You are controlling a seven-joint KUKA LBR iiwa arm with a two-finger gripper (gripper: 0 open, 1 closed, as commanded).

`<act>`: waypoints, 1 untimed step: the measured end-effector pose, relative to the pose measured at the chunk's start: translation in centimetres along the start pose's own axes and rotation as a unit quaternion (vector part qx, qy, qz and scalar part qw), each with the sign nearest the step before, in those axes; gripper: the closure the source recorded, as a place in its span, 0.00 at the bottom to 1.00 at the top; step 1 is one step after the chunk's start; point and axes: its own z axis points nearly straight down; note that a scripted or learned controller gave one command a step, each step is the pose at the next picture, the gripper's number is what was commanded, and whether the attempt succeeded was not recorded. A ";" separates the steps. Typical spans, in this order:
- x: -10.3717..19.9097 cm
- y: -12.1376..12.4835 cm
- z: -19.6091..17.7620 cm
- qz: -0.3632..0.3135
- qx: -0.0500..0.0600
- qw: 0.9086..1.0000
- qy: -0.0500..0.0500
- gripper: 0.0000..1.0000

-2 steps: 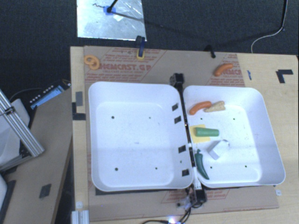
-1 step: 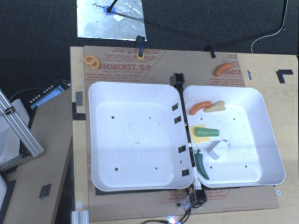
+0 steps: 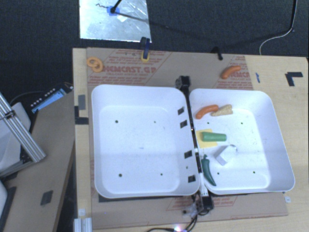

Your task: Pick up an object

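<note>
Green cylinder [image 3: 214,137] (smooth, rounded) lies on yellow square [image 3: 203,134] in right bin [image 3: 278,144].

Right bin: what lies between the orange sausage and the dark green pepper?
In the camera view, a green cylinder on a yellow block lies between sausage and pepper.

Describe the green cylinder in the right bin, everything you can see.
The green cylinder is a short, smooth rod, plastic by its look, uniformly bright green with rounded ends. It lies on its side, long axis running roughly left to right in the view. It sits in the right bin, left of centre, near the divider. Its left part rests on a flat yellow piece, which shows above and to the left of it. A white block lies just below it, apart. Nothing grips it.
</note>
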 end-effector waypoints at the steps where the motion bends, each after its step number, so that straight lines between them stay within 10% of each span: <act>1: 0.0 0.0 0.0 0.000 0.000 1.000 0.000 1.00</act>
